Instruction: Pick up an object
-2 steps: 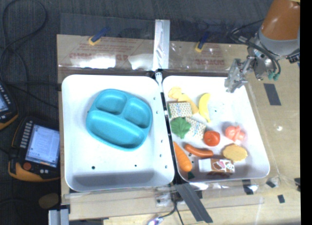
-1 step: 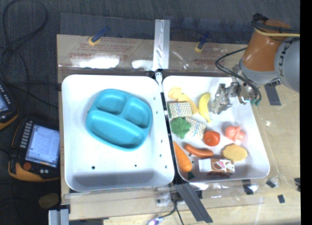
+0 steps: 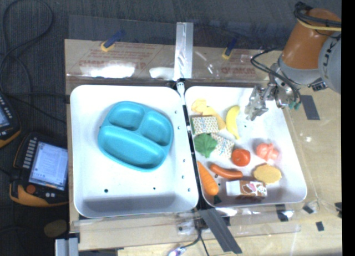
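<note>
The right bin (image 3: 293,155) holds several toy foods: a banana (image 3: 232,121), a tomato (image 3: 241,157), a pink piece (image 3: 266,150), a carrot (image 3: 207,179), a sausage (image 3: 224,171), a green leafy piece (image 3: 205,144), patterned blocks (image 3: 204,124), a tan cookie (image 3: 267,173) and a small box (image 3: 252,188). My gripper (image 3: 254,108) hangs over the bin's upper right part, just right of the banana and above the pink piece. I see nothing between its fingers.
The left bin (image 3: 83,194) carries a blue divided plate (image 3: 135,134). A metal divider post (image 3: 183,50) stands at the back between the bins. Handheld devices (image 3: 41,166) and cables lie off the bench at left.
</note>
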Robot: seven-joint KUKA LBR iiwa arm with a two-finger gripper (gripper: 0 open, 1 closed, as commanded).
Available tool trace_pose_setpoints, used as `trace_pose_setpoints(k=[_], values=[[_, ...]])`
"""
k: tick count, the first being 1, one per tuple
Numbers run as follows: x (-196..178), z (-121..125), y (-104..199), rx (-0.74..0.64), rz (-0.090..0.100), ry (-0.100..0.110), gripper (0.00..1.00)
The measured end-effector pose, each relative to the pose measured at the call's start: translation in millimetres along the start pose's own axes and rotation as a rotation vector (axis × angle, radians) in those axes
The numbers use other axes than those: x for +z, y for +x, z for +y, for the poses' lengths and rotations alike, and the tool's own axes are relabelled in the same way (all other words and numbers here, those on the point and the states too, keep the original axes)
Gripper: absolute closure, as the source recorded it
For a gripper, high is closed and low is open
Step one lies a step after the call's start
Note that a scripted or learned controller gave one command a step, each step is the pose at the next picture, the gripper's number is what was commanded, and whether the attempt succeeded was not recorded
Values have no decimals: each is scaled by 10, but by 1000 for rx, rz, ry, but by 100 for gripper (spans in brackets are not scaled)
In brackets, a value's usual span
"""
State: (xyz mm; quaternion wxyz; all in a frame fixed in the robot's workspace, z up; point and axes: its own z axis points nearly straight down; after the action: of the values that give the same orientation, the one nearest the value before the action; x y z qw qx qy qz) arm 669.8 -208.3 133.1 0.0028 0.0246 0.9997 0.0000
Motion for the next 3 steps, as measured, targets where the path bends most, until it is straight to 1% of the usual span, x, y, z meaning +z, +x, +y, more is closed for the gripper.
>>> trace_pose_setpoints(k=[1,2,3], values=[[409,-169,667,-305,-8,3,100],[-479,-87,650,-186,0,-1,100],[409,-41,711,-329,-7,6,100]])
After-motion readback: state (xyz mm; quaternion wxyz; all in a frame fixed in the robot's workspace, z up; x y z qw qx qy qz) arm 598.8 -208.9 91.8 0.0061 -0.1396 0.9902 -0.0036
